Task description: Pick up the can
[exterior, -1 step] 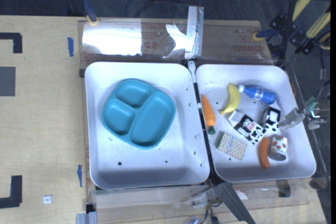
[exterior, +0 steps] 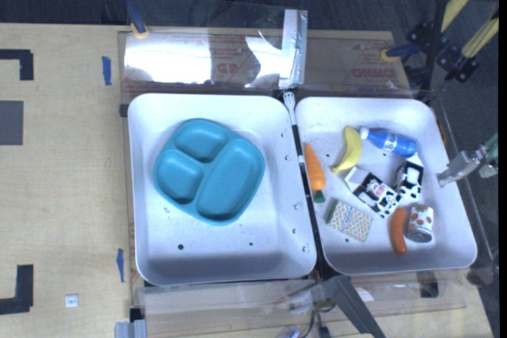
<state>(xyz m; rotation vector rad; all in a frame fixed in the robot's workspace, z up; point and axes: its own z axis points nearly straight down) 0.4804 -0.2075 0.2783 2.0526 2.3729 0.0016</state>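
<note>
The can is small and white with reddish print. It lies on its side near the front right corner of the right bin, touching an orange sausage-shaped toy on its left. My gripper hangs at the right rim of that bin, above and to the right of the can and apart from it. Nothing is seen in its grasp.
The right bin also holds a banana, a blue bottle, a carrot, a black-and-white cow-patterned toy, a small printed box and a dotted pouch. A blue divided plate lies in the left bin.
</note>
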